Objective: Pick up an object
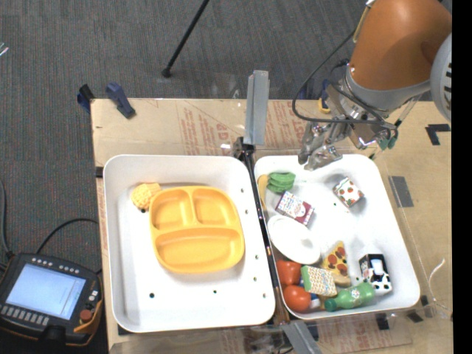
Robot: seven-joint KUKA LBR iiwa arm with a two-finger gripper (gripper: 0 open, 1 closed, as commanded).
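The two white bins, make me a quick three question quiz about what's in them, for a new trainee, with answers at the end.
1. True or false: the yellow divided tray lies in the left bin.
2. Which item lies nearest the gripper? A. green bottle B. small red and white box C. pizza slice toy
3. Fill in: the white plate lies in the ____ bin.

Key:
1. True; a yellow corn toy lies by its upper left corner.
2. B; the gripper hangs over the upper edge of the right bin, with nothing seen between its fingers.
3. right
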